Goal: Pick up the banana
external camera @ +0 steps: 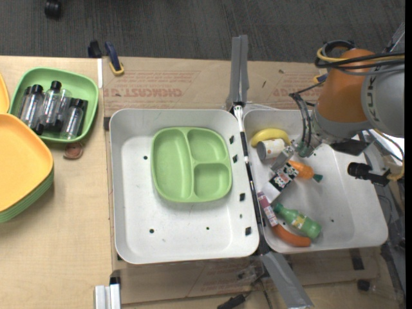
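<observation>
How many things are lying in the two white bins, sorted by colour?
Yellow: 1, the banana
Green: 2, the divided plate and the bottle
Orange: 2, the carrot and the sausage-shaped toy
White: 1, the cup
Black-and-white: 1, the small box
Pink: 1, the slim packet
Total: 8

upside-down red "CHEMCUZI" lettering, on cardboard sheet (154,85)

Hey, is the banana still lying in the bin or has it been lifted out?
In the bin. The banana lies at the back of the right bin, partly behind a white cup. The gripper is beside it, not holding it.
</observation>
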You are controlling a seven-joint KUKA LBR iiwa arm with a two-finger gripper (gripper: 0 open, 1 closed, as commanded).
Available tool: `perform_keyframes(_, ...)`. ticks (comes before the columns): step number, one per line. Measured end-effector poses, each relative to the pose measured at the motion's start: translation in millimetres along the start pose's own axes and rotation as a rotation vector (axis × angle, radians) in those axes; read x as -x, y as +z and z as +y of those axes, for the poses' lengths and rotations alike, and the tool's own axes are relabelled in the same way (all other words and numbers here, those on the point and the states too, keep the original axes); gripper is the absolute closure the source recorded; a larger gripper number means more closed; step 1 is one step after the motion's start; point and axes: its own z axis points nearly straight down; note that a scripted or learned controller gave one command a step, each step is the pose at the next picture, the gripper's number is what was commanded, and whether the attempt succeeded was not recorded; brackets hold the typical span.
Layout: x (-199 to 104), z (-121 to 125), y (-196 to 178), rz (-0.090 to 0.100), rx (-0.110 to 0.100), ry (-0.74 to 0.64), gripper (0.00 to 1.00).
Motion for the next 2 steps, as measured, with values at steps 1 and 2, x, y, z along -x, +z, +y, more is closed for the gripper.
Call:
perform_keyframes(1, 15, -26, -37, -0.001, 0.001, -0.281, 0.00)
perform_keyframes(2, 59, -41, -45, -0.002, 0.002, -0.598, 0.00)
